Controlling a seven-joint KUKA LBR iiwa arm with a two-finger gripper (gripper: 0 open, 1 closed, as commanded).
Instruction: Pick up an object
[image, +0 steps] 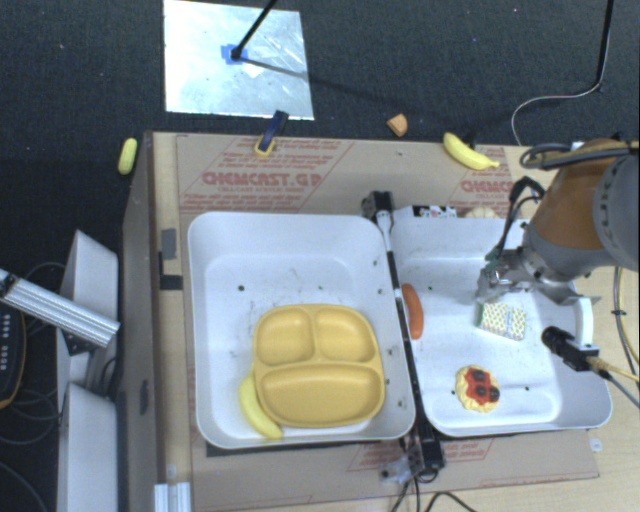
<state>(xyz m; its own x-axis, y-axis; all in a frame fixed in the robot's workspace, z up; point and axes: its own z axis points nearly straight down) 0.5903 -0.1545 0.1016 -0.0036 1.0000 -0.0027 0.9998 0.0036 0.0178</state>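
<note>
Dark carpet surrounds our bench (300, 170), a cardboard-topped board carrying two white bins side by side, and we reach in from the right over the right bin (575, 400). Our gripper (497, 283) hangs low over that bin, and we cannot tell how it stands, nor see anything caught in it. Just below and to the right of it, nearly touching, lies a small patterned block (503, 319), the likeliest target. Farther off toward the divider lies an orange carrot (413, 311); nearer the front wall sits a round yellow toy (478, 388) with red and dark spots. Well apart, in the left bin (215, 300), a yellow tray (318, 365) rests with a banana (256, 410) tucked against its edge. We judge the main risk to be a slight offset: if we descend as we stand, we may land beside the block, nudge it away, or pinch only its corner so that it twists out on the lift. A loose cable (515, 215) beside our wrist could also snag.
</note>
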